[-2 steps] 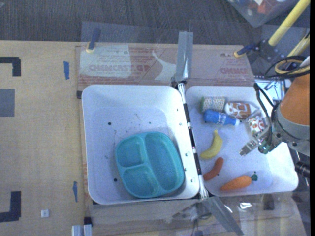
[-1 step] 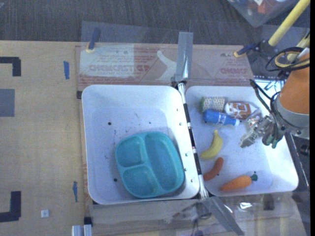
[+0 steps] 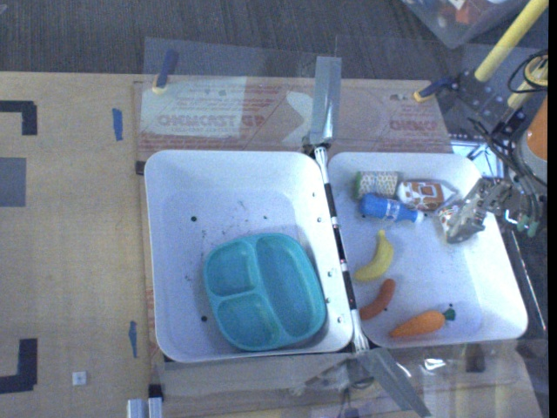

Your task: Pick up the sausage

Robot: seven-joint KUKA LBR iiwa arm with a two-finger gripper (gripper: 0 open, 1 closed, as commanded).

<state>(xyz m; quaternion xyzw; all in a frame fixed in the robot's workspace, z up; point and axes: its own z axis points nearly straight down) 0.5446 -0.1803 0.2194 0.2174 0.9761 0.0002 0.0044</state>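
Over the right-hand bin the gripper hangs near the far right wall, its metal fingers a glinting tangle from which one cannot tell whether they stand apart or together; nothing shows between them. Behind it the arm enters from the right, its orange band just visible at the frame's edge.

From the same overhead camera, the sausage lies on the floor of the right bin, toward the near left corner, a short reddish-brown piece slanted up to the right. A banana lies just beyond it, close but apparently not touching, and a carrot lies near it on the right. Well apart, along the far wall, sit a blue bottle, a patterned can and a brown packet, which are the things nearest the gripper.

The left bin carries a teal divided tray resting toward its near right corner.

Judging from this layout, the pick has not begun: the gripper is well away from the sausage and would need to cross the bin toward the near left. The banana's closeness looks like the main risk, since fingers descending along the sausage's far side could nudge or catch it instead
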